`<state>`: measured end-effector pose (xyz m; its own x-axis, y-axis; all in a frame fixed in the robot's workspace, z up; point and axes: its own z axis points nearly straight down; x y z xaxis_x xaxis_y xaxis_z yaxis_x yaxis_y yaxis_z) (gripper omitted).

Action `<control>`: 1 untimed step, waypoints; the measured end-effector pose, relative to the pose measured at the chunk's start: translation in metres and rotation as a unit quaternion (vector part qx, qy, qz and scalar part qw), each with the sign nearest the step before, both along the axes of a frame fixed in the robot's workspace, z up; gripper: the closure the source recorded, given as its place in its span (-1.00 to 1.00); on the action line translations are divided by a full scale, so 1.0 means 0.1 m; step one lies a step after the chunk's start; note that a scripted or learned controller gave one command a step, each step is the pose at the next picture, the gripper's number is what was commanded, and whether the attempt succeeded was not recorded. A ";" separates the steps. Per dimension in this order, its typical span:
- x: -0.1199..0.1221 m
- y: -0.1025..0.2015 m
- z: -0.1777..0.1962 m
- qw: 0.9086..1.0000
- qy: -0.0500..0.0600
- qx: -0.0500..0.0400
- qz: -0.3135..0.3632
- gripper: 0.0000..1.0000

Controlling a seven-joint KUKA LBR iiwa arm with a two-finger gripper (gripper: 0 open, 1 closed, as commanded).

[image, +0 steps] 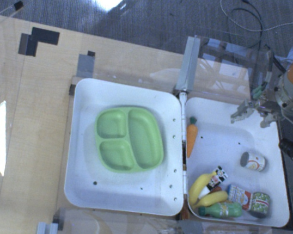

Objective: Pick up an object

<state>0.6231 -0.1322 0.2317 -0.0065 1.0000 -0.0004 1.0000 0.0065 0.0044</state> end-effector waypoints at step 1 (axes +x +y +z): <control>-0.67 -0.57 -1.00 0.999 -0.004 -0.002 0.049 -1.00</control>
<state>0.5563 -0.1891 0.1312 -0.1053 0.9944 -0.0041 0.9944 0.1053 0.0121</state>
